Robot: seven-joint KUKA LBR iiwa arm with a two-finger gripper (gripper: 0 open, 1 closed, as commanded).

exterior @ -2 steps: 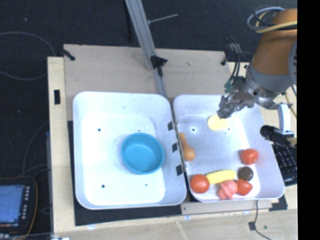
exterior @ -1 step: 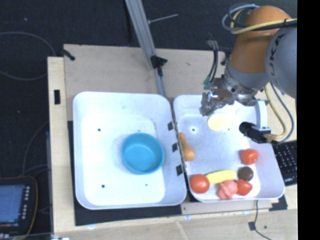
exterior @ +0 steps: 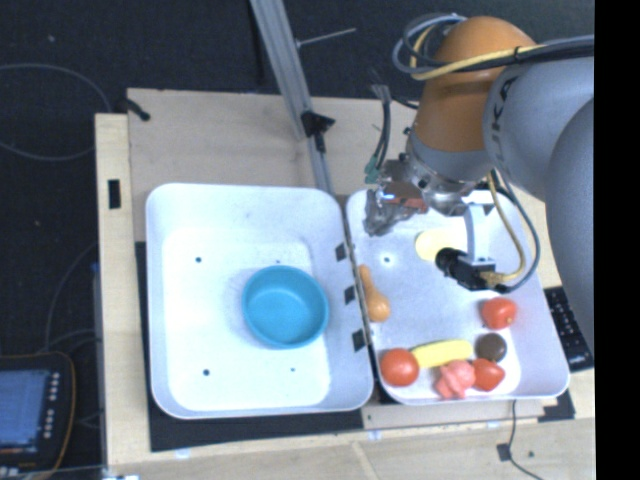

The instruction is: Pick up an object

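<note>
Orange carrot point(exterior: 374, 298) just below your fingers point(exterior: 381, 217), whose spread I cannot tell: light, stiff, smooth; grip mid-length.

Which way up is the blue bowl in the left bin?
Upright: the blue bowl shows its open mouth and inner floor, with nothing visible inside, sitting in the left bin.

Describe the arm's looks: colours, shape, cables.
The arm is smooth, rounded grey, with a bulbous orange band above the wrist. Pale and dark cables loop over that band, and more dark cable hangs below. The gripper is a small metallic grey assembly.
</note>
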